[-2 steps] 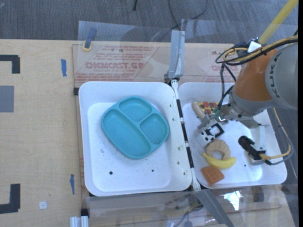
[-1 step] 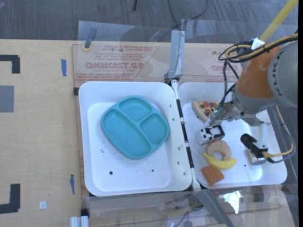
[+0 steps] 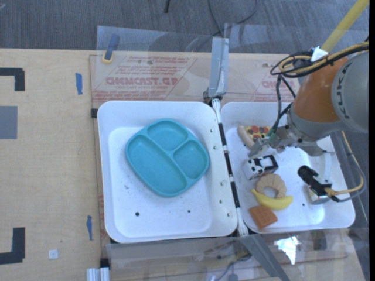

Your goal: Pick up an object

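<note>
- Two white bins: left bin (image 3: 117,215) has just a blue divided plate (image 3: 167,157), right bin (image 3: 340,215) has the small stuff, so picking happens there imo.
- Gripper (image 3: 262,157) sits low over a black-and-white toy (image 3: 261,165), prob the target. Can't tell its open/closed state, too small + blurry.
- Banana (image 3: 272,201), tan ring (image 3: 272,184), orange block (image 3: 263,216) clustered just below.
- Pizza-ish piece (image 3: 253,133) partly behind the wrist.

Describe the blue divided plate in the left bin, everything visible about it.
The blue divided plate is a light turquoise, rounded tray that looks like smooth plastic. Raised ridges split it into three compartments: one long one on its left and two smaller ones on its right. All three hold nothing. It lies flat, right side up, turned at a slant, on the floor of the left bin, toward its upper middle. Nothing else touches it.
</note>
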Robot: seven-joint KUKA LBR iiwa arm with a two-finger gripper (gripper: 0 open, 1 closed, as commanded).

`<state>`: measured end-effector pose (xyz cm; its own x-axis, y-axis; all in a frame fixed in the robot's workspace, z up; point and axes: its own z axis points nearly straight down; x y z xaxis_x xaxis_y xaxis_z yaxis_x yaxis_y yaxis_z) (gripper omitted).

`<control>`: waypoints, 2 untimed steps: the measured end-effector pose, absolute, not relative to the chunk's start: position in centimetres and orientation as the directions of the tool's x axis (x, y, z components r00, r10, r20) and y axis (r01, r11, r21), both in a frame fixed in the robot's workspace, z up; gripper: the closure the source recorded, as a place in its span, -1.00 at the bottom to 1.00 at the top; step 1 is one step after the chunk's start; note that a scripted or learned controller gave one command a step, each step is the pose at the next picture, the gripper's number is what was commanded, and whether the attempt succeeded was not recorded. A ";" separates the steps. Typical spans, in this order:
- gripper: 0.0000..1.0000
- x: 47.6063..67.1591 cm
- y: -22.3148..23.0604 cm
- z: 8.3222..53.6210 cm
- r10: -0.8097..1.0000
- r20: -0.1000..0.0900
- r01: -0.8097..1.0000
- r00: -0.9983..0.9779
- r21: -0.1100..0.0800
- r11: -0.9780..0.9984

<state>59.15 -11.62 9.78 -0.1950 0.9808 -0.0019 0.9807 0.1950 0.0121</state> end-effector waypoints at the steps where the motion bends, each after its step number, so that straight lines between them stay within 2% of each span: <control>1: -1.00 66.2 -12.1 8.5 0.945 0.015 0.945 -0.325 -0.032 0.326; 2: 1.00 66.0 -12.1 9.1 0.945 0.018 0.944 -0.326 -0.043 0.326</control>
<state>65.99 -12.15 9.07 -0.3255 0.9454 0.0181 0.9444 0.3260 -0.0434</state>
